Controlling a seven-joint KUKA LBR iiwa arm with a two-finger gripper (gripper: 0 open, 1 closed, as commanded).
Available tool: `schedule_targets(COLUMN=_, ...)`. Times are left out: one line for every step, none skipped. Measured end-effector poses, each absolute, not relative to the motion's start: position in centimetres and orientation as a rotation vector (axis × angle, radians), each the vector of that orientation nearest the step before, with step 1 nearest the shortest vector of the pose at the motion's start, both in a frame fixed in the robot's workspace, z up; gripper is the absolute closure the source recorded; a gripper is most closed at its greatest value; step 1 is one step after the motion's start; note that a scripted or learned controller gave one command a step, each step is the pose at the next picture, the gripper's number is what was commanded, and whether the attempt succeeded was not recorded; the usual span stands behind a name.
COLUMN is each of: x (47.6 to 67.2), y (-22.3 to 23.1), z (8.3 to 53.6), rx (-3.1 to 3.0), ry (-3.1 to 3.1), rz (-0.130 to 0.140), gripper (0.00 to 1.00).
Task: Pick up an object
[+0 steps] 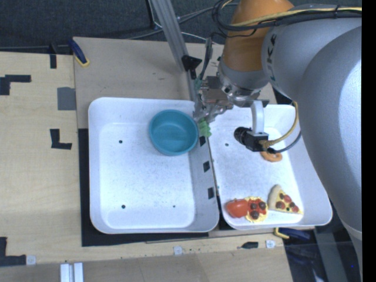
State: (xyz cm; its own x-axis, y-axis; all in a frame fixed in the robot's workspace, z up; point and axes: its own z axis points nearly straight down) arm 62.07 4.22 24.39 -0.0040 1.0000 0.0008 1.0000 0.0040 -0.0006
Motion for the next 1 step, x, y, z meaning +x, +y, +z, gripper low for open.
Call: schedule_targets(x=63.65, y=8.81, z=24.27, rx=-2.217, ry=-2.225, rz=0.000, gripper=1.00)
